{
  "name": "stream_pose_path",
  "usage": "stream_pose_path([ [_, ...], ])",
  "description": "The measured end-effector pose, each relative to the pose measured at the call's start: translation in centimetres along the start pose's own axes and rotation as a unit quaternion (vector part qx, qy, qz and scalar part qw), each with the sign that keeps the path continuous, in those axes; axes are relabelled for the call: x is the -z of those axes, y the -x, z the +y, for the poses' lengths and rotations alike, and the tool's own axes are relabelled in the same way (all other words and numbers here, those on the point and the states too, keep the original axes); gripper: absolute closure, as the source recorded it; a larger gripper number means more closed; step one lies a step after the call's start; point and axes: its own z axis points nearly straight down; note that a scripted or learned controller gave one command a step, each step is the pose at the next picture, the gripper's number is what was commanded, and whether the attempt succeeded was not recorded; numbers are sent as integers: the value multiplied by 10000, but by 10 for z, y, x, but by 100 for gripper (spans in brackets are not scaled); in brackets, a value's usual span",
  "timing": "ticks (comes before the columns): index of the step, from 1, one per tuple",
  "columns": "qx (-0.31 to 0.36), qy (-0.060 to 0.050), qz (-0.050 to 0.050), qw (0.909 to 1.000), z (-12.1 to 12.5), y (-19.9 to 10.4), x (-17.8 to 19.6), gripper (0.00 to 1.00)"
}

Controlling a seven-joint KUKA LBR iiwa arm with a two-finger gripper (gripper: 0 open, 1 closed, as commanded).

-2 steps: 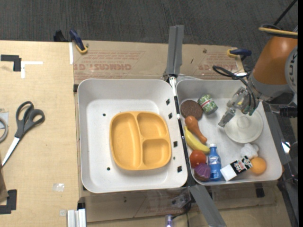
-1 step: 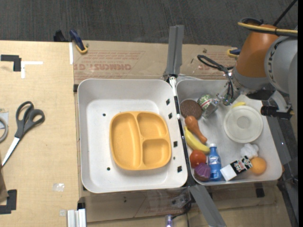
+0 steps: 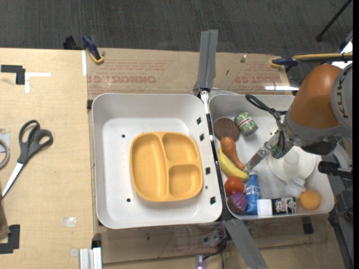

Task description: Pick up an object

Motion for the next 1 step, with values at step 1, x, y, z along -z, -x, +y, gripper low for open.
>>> stream_pose_path([
  [1, -1271, -14, 13, 9919, -20, -63, -1, 0],
])
